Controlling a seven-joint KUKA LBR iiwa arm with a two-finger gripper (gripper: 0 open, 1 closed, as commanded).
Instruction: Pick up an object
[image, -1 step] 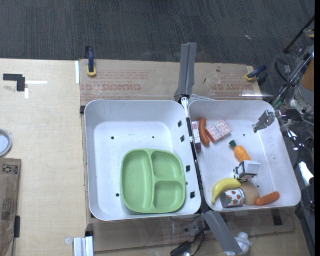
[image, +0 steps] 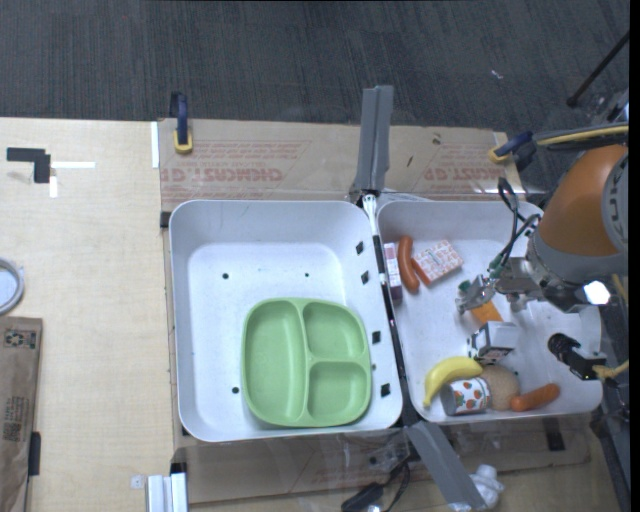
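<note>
My gripper (image: 487, 318) hangs low over the middle of the right bin (image: 430, 215), reaching in from the right below the orange wrist band. A small orange block (image: 487, 312) lies right at the gripper's tip; whether it is held I cannot tell. Just in front of the gripper lie a yellow banana (image: 450, 375), a small printed can (image: 468, 397), a beige round item (image: 502, 383) and an orange carrot (image: 533, 398). Toward the back of the bin are a red sausage (image: 407, 262), a pink-and-white box (image: 437, 262) and a dark red packet (image: 392, 272).
The left bin (image: 200, 300) holds a green divided plate (image: 307, 362). A raised rim (image: 385, 300) separates the two bins. The arm's body covers the right bin's right side. A tape roll (image: 8, 287) and a brown bag (image: 18, 400) lie on the bench at far left.
</note>
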